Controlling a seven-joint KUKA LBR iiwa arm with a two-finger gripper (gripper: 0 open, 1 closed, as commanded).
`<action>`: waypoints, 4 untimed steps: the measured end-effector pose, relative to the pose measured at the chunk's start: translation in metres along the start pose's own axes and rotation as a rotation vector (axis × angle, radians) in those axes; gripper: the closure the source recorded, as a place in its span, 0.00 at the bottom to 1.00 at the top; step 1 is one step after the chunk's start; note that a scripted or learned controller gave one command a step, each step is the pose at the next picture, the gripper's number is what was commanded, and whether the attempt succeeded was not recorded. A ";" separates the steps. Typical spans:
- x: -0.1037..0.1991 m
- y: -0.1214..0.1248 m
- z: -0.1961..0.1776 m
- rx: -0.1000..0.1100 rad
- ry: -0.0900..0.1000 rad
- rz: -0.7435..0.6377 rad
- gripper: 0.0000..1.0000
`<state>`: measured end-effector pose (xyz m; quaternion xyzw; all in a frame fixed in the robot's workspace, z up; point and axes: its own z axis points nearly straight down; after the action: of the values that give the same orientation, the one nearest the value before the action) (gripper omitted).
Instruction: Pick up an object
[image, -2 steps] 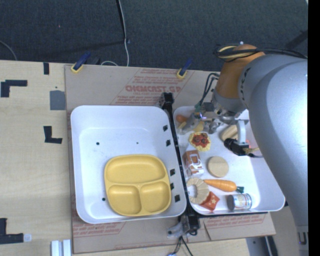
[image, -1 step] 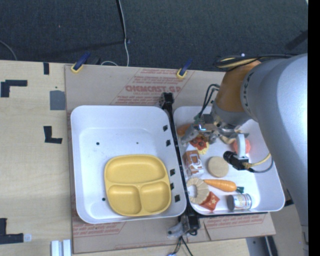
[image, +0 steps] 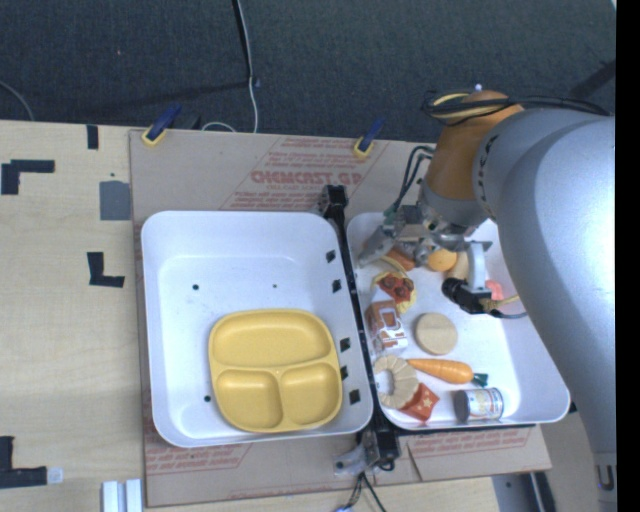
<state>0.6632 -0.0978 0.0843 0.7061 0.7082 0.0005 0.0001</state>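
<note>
My gripper (image: 398, 243) is down in the far part of the right bin (image: 545, 385), right above a small red and orange item (image: 400, 261). A yellow-orange rounded piece (image: 441, 261) lies just to its right. Nearer the front lie a red packet (image: 397, 288), a brown and white pack (image: 386, 325), a beige round disc (image: 436, 333), an orange carrot (image: 442, 371), a pale fluted round thing (image: 392, 378), a red wedge (image: 421, 402) and a small tin can (image: 481, 403). I see nothing held in the gripper.
The left bin (image: 170, 260) holds a yellow divided plate (image: 275, 368) in its front half. A black divider (image: 345, 270) runs between the bins. The grey arm (image: 560, 230) covers the right bin's far right side.
</note>
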 end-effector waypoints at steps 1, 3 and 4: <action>0.000 0.000 -0.011 -0.001 -0.002 0.000 1.00; 0.003 0.001 0.001 0.005 -0.002 0.002 0.00; 0.004 -0.028 0.000 0.004 -0.002 0.004 0.00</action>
<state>0.6356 -0.0938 0.0839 0.7073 0.7069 -0.0017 -0.0008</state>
